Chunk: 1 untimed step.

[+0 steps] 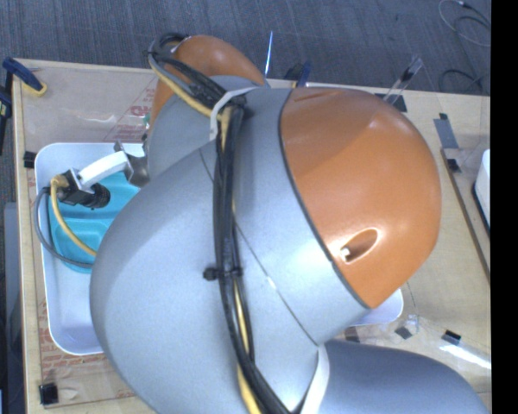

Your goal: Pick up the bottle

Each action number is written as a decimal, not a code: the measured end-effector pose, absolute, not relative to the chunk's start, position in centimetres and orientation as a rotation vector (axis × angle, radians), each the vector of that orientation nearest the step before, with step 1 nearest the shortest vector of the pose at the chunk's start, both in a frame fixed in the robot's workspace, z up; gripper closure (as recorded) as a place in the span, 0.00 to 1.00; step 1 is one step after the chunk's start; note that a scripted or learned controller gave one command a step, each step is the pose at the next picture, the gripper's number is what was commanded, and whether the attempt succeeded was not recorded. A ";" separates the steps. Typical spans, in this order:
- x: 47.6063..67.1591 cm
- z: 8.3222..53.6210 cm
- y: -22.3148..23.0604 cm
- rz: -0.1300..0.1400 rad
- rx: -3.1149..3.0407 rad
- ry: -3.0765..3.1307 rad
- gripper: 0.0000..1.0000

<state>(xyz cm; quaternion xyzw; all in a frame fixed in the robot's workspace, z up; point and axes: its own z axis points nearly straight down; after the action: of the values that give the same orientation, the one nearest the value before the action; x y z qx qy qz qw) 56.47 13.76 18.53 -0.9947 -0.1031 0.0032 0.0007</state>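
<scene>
A turquoise-blue thing (116, 210) lies in the upper part of the left white bin (56, 322); the arm hides much of it, so I cannot tell whether it is the bottle. My gripper (136, 167) reaches down into this bin right at the blue thing's upper edge. Its lower end is hidden behind the wrist and the big grey arm body (242, 257). The grey and orange arm covers most of both bins.
Only a small corner of the right bin (390, 307) peeks out under the orange joint (363, 197). The wooden bench (78, 102) runs around the bins, with blue clamps (22, 72) at its far left corner. Dark carpet lies beyond the bench.
</scene>
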 end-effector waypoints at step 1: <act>56.9 13.2 19.8 0.009 -3.125 -0.327 0.00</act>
<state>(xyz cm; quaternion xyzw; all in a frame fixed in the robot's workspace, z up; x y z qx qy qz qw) 56.91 19.84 13.25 -0.9946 -0.1041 0.0028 -0.0001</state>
